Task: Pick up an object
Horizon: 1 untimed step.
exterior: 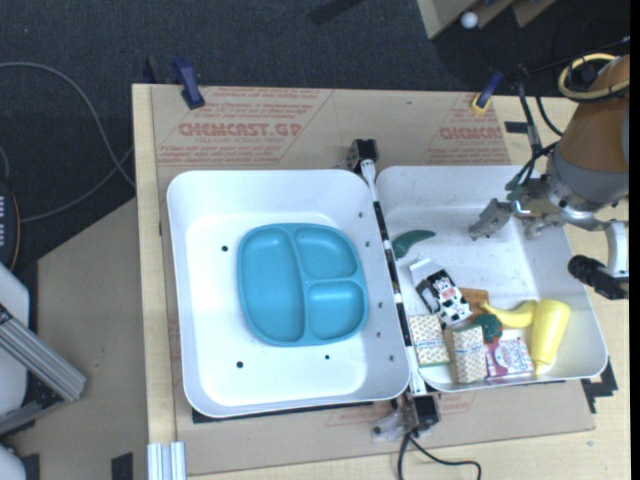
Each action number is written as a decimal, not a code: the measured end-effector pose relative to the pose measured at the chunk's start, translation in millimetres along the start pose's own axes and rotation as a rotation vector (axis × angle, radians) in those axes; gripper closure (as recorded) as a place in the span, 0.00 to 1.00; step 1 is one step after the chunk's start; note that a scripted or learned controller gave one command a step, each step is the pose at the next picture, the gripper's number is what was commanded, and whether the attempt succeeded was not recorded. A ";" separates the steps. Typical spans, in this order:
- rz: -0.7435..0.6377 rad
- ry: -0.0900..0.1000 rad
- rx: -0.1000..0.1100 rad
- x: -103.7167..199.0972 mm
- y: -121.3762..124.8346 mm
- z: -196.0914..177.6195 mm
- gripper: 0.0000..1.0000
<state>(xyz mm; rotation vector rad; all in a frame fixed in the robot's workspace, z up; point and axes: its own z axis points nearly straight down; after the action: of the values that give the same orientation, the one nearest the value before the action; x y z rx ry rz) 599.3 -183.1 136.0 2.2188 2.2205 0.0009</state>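
Observation:
The right white bin (455,190) holds a pile of small objects along its near side. A dark green curved piece (413,239) lies near the left wall. A black and white toy (446,297) sits below it, beside a yellow banana (511,316) and a yellow cup (549,332). Three snack packets (468,353) line the front edge. My gripper (510,218) hangs over the bin's far right part, above bare floor and apart from every object. Nothing shows in its grasp.
The left white bin (200,268) carries a blue divided plate (300,283) in its middle. A black divider clamp (364,154) sits between the bins at the back. The arm's orange band (598,133) rises at the right edge, over the bin's right rim.

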 end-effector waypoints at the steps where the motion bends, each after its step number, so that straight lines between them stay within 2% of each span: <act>1: 0.003 0.001 0.003 -11.6 -102.8 -1.0 0.00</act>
<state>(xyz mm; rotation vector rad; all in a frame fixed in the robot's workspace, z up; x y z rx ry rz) 496.5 -194.8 136.8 2.2234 2.2190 -0.0013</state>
